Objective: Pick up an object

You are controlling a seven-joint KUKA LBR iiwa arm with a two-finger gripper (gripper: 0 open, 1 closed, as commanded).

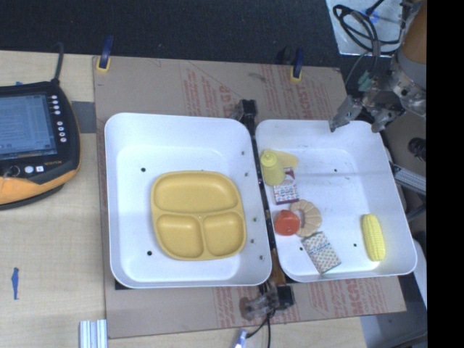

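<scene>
White plastic bins sit side by side on a sheet of cardboard over the tabletop. The left bin holds a yellow three-part tray, lying flat near its middle. The right bin holds the loose things: a yellow bottle near its left wall, a small red-and-white packet just below the bottle, a red tomato touching a tan biscuit, a patterned packet below those, and a corn cob lying well apart by the right wall.

The gripper hangs over the far right corner of the right bin, its two dark fingers spread apart and pointing down, with nothing between them. It is well clear of all the things in the bin. The arm's orange band shows at the upper right, with black cables looped beside it.

A teach pendant with a lit screen lies on the tabletop to the left of the bins. Two blue-and-yellow clamps pin the cardboard's far edge.
</scene>
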